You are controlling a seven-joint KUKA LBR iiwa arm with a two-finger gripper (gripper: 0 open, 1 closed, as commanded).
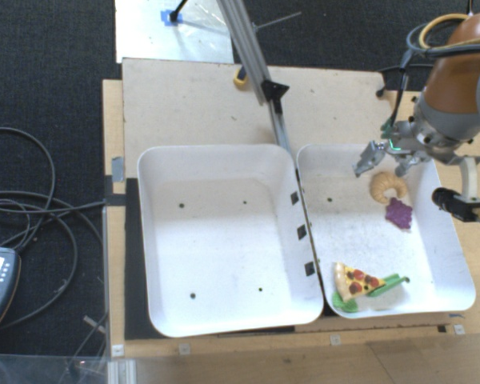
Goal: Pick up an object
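Overhead, jaws (388,158) spread open, holding nothing, croissant (387,187) just below, long axis left-right.

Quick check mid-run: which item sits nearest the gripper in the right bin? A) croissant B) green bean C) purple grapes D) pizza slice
A: the croissant lies just below the gripper, with the purple grapes farther down and the pizza slice at the bin's near edge.
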